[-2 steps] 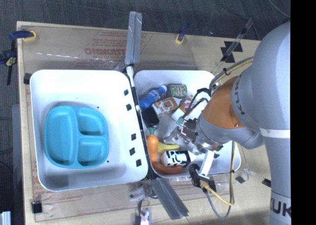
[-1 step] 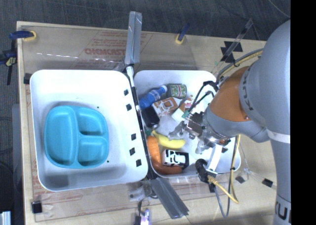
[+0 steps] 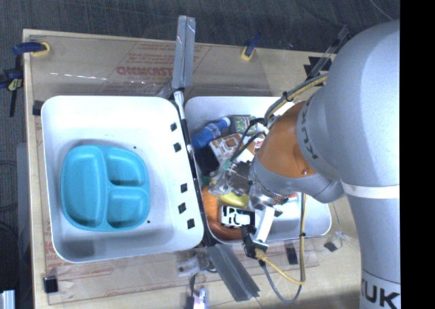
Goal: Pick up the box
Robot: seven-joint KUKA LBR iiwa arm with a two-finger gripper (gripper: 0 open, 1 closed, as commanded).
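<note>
One claw (image 3: 236, 177) hangs low in the crowded bin (image 3: 211, 106), maybe by the box (image 3: 225, 145). I can't tell its grip. Next, squeeze the box and lift.

Bench (image 3: 102, 63): pale plywood top, glossy clear sheet over it, faded red print (image 3: 146, 66) near the far edge. Two shallow white bins sit directly on it, side by side, long rims touching at the centre. Left bin (image 3: 51, 117) is nearer the bench's left edge; right bin (image 3: 211, 105) is partly covered by the arm. Grey metal bar (image 3: 183, 49) lies on the bench at the far side, in line with the seam between the bins. A second grey bar (image 3: 234, 274) angles off at the near side. Blue clamp (image 3: 250, 47) on the far edge, another blue clamp (image 3: 28, 48) at the far-left corner. Small black block (image 3: 49, 284) at the near-left corner.
</note>
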